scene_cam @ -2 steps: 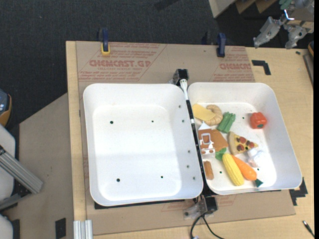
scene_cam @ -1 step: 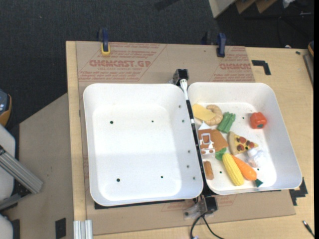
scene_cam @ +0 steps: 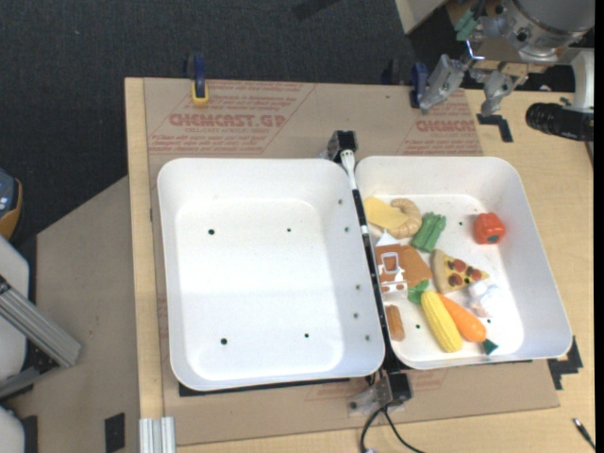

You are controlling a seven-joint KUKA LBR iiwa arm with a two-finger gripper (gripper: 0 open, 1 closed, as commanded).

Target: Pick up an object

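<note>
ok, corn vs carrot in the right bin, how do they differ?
The corn is yellow and stubby with a blunt end; the carrot is orange and tapers, with a green tip near the bin's front wall. The corn lies nearer the divider, the carrot on its outer side. Both are toy foods lying flat, side by side and touching, slanted the same way in the right bin.

Grey arm at the upper right, wrist pointing down, hand with fingers spread apart, gripping nothing
</note>
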